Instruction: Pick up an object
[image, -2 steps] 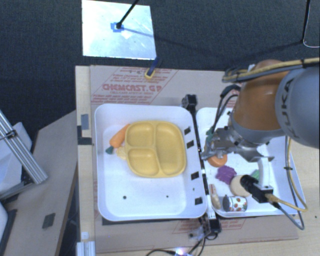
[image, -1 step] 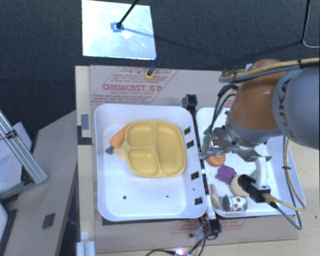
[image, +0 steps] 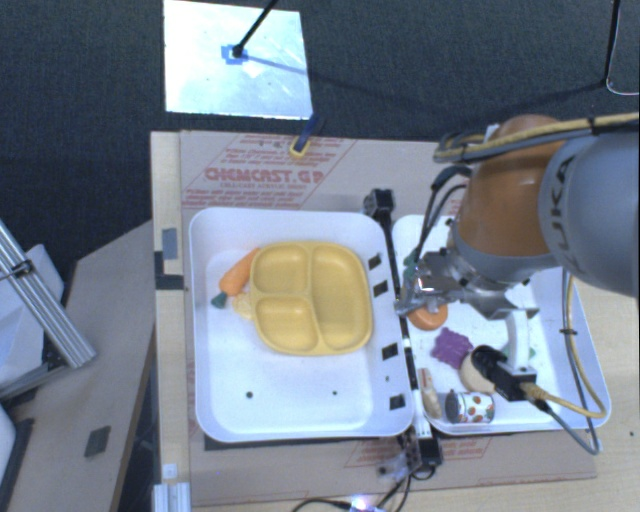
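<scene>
Near the right bin's (image: 590, 385) front edge: a small spotted can (image: 470, 407), a purple piece (image: 452, 348), then an orange round piece (image: 430, 318) by the left wall. Claw (image: 418, 296) hangs just above that orange piece, which sits slightly toward the front; opening cannot be told. Left bin (image: 215, 400): yellow divided tray (image: 305, 297), carrot (image: 236, 274) at its far-left side.

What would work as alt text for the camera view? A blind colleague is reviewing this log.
A grey robot arm reaches from the right over the right white bin, its gripper low beside an orange disc, a purple toy and a small can. The left bin holds a yellow divided plate with a toy carrot beside it.
</scene>
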